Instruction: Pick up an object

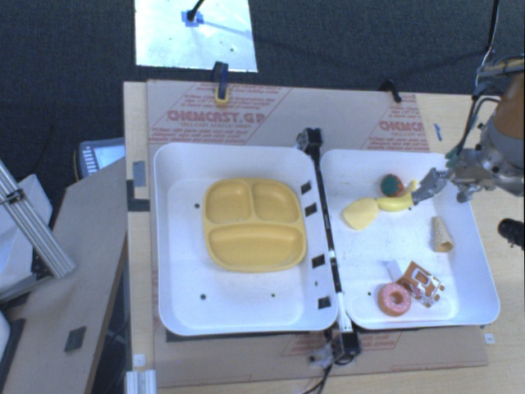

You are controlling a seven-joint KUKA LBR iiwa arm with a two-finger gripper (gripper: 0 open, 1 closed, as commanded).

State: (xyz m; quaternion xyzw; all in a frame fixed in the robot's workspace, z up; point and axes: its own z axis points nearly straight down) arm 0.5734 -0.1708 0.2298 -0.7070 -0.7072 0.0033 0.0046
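The banana (394, 204) lies in the right bin (484, 290), beside a pale lemon-like piece (359, 213). The pincer (429, 186) reaches in low at the banana's end, presumably to grab it; its grip state cannot be told.

Worktop (135, 138) with protective sheet and two bins

Pale wood-coloured worktop, covered across most of its top by a board-like sheet (271, 109) printed with red lettering. A yellow clamp (221, 89) grips the sheet at the far edge; a dark clip (392, 91) sits further right. Two shallow white bins rest on the sheet side by side, touching along a black central join: left bin (176, 245), right bin (467, 269).
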